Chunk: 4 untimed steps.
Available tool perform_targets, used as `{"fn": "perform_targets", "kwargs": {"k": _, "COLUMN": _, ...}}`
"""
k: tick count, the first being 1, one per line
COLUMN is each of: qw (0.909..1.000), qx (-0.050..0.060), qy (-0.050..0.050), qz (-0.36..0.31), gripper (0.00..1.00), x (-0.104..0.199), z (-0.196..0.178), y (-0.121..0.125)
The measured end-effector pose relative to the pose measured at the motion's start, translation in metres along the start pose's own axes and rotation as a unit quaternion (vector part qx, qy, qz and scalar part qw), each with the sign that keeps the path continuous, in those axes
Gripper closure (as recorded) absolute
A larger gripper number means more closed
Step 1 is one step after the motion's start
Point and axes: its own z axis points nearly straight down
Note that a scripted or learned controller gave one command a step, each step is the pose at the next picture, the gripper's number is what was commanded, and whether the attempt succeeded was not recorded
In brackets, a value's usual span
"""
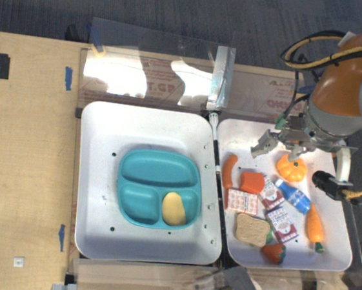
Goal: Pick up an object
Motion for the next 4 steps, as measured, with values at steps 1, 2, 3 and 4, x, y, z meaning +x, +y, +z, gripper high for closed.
{"fn": "perform_targets", "kwargs": {"k": 1, "qw": 0.9980, "qx": -0.009, "qy": -0.003, "qz": 0.062, "gripper": 0.00, "x": -0.096, "z": 0.094, "y": -0.045}}
{"fn": "perform_targets", "kwargs": {"k": 2, "qw": 0.9956, "qx": -0.002, "qy": 0.004, "qz": 0.093, "gripper": 0.00, "x": -0.111, "z": 0.090, "y": -0.036}}
{"fn": "perform_targets", "kwargs": {"k": 3, "qw": 0.9956, "qx": -0.005, "qy": 0.001, "qz": 0.093, "gripper": 1.00, "x": -0.113, "z": 0.079, "y": -0.035}}
{"fn": "perform_targets", "kwargs": {"k": 4, "qw": 0.9851, "qx": -0.003, "qy": 0.000, "qz": 0.172, "gripper": 1.00, "x": -0.028, "z": -0.002, "y": 0.015}}
